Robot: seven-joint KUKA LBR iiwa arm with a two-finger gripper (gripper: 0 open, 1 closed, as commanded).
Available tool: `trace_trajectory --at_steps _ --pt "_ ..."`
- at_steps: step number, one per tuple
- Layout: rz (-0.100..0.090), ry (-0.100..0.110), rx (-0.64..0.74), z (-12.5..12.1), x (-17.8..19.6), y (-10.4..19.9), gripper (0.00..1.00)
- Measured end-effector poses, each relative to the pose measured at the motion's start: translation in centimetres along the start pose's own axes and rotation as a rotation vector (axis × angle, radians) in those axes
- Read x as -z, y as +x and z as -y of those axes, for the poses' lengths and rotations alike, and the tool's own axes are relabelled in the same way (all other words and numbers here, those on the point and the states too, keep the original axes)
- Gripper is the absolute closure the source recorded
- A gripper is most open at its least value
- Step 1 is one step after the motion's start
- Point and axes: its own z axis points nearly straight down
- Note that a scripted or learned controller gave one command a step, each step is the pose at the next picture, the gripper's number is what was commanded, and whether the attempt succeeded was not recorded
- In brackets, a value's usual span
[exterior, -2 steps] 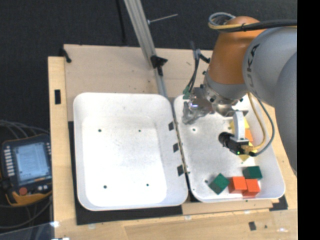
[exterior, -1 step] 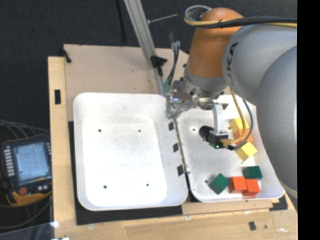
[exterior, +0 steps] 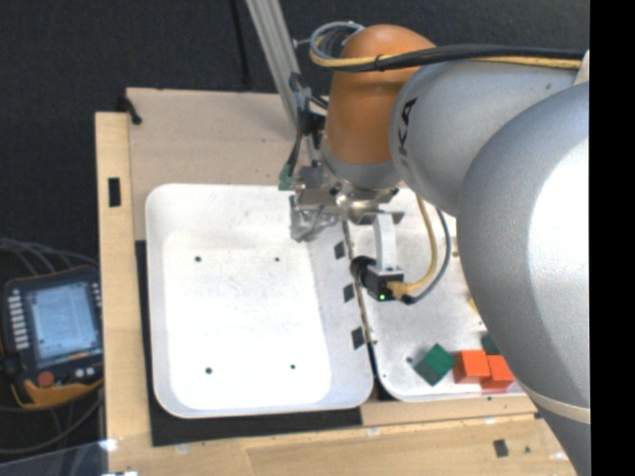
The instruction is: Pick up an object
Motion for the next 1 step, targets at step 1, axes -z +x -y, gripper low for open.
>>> trace_trajectory --at_steps 1 --pt "0.002 -0.005 -0.003 -1.10 -0.10 0.45 1.00"
